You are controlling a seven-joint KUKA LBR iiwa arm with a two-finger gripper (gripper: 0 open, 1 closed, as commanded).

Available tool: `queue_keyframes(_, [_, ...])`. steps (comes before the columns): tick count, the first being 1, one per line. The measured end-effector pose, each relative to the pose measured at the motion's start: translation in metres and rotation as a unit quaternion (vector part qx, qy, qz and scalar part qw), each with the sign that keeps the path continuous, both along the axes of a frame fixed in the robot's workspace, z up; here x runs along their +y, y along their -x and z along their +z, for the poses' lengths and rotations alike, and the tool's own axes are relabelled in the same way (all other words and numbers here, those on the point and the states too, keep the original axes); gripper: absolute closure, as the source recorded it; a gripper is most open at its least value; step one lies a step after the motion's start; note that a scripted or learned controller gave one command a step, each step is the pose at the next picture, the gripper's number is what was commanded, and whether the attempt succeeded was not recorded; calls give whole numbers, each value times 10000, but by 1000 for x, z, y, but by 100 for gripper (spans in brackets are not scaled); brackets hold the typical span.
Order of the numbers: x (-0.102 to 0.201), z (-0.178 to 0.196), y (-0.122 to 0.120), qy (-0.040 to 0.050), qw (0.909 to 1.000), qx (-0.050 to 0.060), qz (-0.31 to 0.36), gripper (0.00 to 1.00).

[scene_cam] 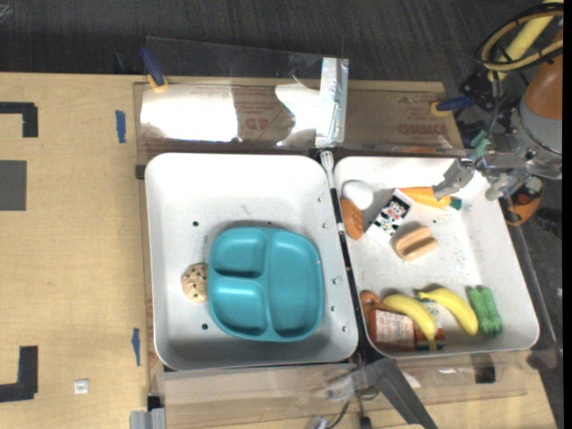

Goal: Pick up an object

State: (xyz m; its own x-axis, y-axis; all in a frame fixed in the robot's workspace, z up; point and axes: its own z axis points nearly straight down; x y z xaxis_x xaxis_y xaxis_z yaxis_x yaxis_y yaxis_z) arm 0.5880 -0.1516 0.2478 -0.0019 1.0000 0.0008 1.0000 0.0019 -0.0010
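My gripper (pixel 471 184) hangs over the far right corner of the right bin (pixel 518 266), open, with nothing between its fingers. Just left of it an orange wedge (pixel 418 197) lies against the bin floor. Further into the bin are a bread roll (pixel 416 241), a black-and-white packet (pixel 391 213) and a white-capped orange bottle (pixel 354 208). Along the near edge lie two bananas (pixel 435 312), a green piece (pixel 485 311) and a red-labelled can (pixel 390 327).
The left bin (pixel 179 186) holds a teal divided plate (pixel 265 281) and a cookie (pixel 195 281) beside it. A clear plastic sheet and a metal bracket (pixel 332 101) stand behind the bins. Yellow cables (pixel 523 38) hang at the far right.
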Motion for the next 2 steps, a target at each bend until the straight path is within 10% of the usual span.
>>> queue_keyframes(1, [8, -94, 16, -4, 9996, 21, 297, 0])
queue_keyframes(2, [46, -134, -37, 20, 9992, -171, 365, 0])
